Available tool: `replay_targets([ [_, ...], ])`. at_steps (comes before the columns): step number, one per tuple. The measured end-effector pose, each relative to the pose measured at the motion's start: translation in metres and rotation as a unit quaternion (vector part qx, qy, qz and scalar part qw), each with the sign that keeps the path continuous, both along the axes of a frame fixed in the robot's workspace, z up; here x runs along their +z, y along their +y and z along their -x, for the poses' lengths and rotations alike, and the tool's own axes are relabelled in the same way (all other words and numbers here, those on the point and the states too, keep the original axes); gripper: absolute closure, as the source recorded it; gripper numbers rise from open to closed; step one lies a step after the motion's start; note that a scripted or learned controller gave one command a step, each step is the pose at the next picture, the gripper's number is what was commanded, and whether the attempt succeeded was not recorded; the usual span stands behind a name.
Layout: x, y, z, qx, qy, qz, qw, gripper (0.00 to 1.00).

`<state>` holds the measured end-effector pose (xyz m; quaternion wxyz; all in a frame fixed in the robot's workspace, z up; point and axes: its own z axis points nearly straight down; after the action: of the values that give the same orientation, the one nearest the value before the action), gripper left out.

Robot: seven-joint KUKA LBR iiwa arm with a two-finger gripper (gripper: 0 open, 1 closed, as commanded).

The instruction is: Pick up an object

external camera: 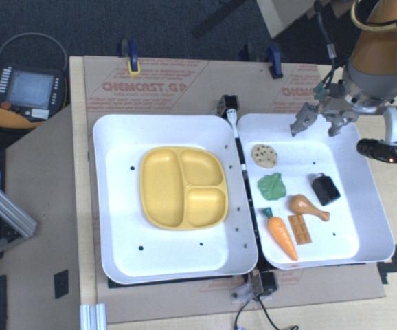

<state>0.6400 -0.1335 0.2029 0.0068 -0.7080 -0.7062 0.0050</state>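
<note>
My gripper (320, 123) hangs above the far edge of the right bin (363, 205), open, its two fingers spread with nothing between them. Below it in that bin lie a cookie (264, 155), a green leafy piece (273, 185), a black block (325, 188), a chicken drumstick (308, 207), a brown wafer bar (299, 228) and a carrot (281, 234). The cookie lies nearest the gripper, to its lower left.
The left bin (116, 184) holds a yellow divided plate (183, 187). A black divider bar (240, 163) runs between the bins. Blue clamps (133, 56) hold the cardboard at the back. A pendant with a screen (25, 91) sits at far left.
</note>
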Motion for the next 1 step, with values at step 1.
replay_targets([
  [1,0.0092,0.0004,-0.0031,0.001,-0.008,0.0011,1.0,0.0],
])
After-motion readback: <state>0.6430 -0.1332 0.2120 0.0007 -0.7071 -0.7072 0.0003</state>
